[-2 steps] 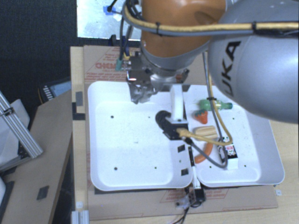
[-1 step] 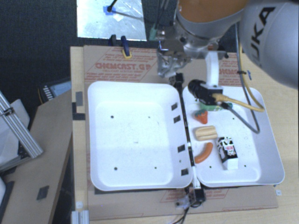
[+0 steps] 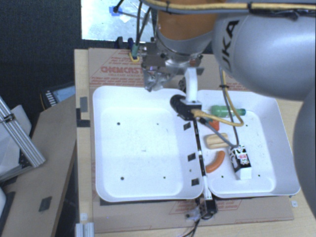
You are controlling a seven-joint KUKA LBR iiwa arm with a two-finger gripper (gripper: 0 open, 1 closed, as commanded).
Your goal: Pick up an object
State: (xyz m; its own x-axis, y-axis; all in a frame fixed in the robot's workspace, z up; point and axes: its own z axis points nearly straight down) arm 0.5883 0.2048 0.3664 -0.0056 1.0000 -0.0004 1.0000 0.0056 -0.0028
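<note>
step: approach – pincer [image 3: 157, 80] hangs over left bin's [image 3: 113, 181] far edge, fingers' state unclear | next: cross to right bin [image 3: 276, 181] – sausage [image 3: 215, 161], green marker [image 3: 228, 111] lie there

The grey arm [image 3: 266, 38] runs off the top and right edges and hides the right bin's [image 3: 261, 186] far corner. The gripper [image 3: 159, 78] is blurred beneath the orange band [image 3: 190, 9], so its fingers cannot be made out. The green object [image 3: 228, 111] is partly crossed by a yellow cable [image 3: 228, 113].
</note>
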